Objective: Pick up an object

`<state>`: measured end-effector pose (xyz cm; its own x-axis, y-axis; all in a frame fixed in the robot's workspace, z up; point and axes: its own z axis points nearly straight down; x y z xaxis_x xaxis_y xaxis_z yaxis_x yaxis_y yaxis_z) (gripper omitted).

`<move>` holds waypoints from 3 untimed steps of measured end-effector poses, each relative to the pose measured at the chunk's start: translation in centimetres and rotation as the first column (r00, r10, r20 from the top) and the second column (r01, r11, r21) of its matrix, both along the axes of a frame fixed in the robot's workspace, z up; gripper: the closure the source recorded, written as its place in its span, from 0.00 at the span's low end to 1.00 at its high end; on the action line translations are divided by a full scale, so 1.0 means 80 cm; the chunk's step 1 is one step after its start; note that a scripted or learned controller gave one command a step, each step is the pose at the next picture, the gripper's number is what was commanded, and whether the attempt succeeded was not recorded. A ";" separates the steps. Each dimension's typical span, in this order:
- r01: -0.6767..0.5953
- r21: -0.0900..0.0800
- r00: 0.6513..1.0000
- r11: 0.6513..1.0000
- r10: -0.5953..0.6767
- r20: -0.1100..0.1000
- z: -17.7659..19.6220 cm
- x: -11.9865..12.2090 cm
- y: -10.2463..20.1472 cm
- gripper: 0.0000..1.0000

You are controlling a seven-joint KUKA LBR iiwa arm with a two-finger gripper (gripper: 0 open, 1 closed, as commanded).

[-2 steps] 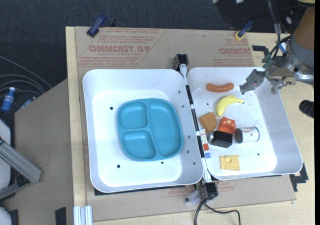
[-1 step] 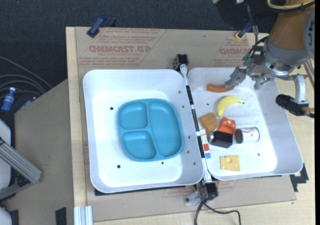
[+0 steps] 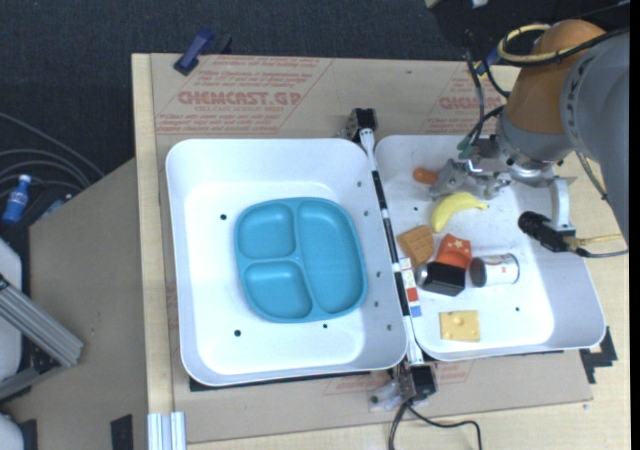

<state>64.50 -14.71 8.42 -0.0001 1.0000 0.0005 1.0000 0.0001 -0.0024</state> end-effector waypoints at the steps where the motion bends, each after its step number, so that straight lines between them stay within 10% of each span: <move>1: 0.000 0.000 1.000 1.000 0.000 0.003 0.014 0.001 0.000 1.00; 2: 0.000 0.000 1.000 1.000 0.000 0.002 0.014 0.001 0.000 0.00; 3: 0.000 0.001 1.000 1.000 0.000 -0.003 0.000 0.026 0.051 0.00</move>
